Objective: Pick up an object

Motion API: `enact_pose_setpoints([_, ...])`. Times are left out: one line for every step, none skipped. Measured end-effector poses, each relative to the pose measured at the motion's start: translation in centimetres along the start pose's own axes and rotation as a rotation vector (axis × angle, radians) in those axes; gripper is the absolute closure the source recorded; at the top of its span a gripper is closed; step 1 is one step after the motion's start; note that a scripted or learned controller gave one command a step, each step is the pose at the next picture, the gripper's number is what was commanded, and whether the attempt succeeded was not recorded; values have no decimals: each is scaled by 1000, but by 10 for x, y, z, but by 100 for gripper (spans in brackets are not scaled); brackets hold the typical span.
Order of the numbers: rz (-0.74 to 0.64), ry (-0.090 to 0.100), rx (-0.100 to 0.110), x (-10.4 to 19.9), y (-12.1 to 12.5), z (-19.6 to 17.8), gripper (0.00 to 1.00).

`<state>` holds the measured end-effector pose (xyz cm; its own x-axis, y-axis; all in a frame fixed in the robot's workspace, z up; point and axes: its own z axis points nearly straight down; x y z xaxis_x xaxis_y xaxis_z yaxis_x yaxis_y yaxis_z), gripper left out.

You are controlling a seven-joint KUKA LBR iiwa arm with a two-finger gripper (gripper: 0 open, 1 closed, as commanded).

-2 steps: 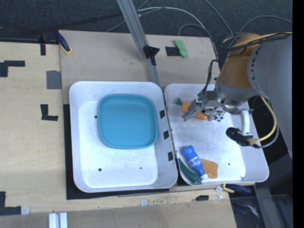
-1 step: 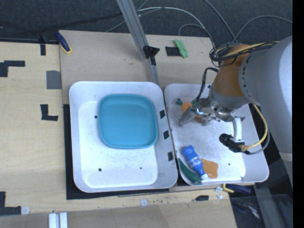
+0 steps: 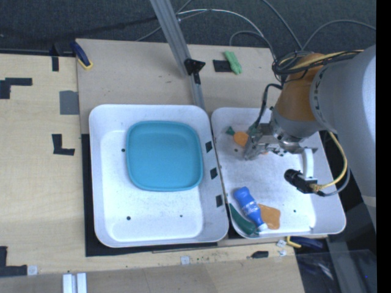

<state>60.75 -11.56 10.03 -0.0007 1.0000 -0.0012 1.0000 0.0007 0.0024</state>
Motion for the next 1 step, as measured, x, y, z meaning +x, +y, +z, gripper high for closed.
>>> enact_pose_setpoints([0, 1, 0, 2, 0, -42, 100])
